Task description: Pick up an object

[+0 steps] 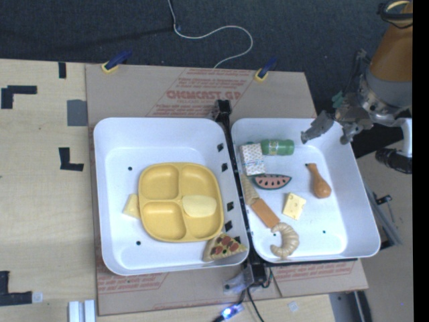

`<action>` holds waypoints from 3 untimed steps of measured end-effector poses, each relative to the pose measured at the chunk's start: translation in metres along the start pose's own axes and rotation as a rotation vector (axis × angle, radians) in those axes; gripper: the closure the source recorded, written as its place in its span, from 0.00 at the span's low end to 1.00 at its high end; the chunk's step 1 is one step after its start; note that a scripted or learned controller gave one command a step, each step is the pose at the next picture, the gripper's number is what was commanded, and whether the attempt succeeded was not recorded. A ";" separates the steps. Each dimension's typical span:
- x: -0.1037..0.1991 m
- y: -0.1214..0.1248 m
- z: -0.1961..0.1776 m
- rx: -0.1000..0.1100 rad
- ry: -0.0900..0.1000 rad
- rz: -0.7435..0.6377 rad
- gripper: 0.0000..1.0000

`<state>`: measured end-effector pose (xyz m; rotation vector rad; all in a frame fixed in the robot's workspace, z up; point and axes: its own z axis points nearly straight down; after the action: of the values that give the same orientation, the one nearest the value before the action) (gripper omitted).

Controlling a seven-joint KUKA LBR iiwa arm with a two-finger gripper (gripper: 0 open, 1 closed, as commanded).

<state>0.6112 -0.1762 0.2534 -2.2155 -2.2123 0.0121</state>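
Gripper (pixel 328 127) hovers at right bin's (pixel 355 200) upper edge, fingers spread wide, holding nothing. Recommend descending squarely over the isolated drumstick (pixel 319 181), well clear of neighbours.

Wood counter (pixel 40 200), cardboard sheet (pixel 194 92) on top, two white bins (pixel 110 139) side by side on cardboard, black tape marks (pixel 17 96) at left.

the gripper (pixel 330 131) hangs open over the right bin's (pixel 348 200) far edge, holding nothing. a green bottle (pixel 277 147), watermelon slice (pixel 273 181) and drumstick (pixel 319 181) lie below it.
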 end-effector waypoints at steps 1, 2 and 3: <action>0.000 0.002 -0.007 -0.012 -0.002 -0.003 0.00; 0.003 -0.001 0.037 -0.008 -0.002 -0.003 0.00; 0.004 -0.005 0.102 -0.005 -0.001 -0.003 0.00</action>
<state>0.6048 -0.1725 0.1512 -2.2153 -2.2186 0.0086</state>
